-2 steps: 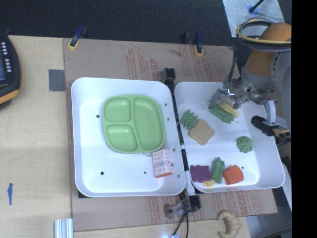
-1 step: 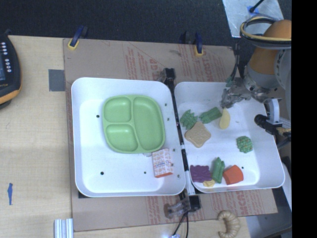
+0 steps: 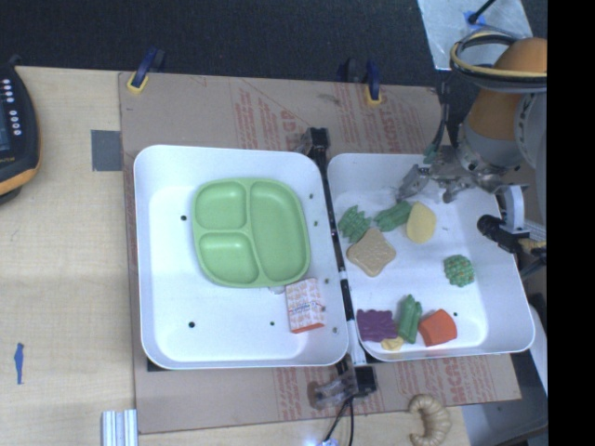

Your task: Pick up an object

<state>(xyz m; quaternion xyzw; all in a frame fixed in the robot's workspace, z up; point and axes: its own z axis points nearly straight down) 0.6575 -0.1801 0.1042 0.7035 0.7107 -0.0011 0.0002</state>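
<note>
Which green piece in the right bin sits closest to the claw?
The green piece touching the yellow one, just below the claw.

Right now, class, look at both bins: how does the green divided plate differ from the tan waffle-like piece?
The green divided plate lies in the left bin; the tan waffle-like piece lies in the right bin. The plate is far larger. The plate has three smooth compartments; the tan piece looks textured. The plate has one small packet nearby; the tan piece sits among several toy foods. Both lie flat.

I'm looking into a robotics lab: a brown cardboard sheet clamped to the wooden bench with blue spring clamps, black-and-orange teach pendant alongside.
</note>
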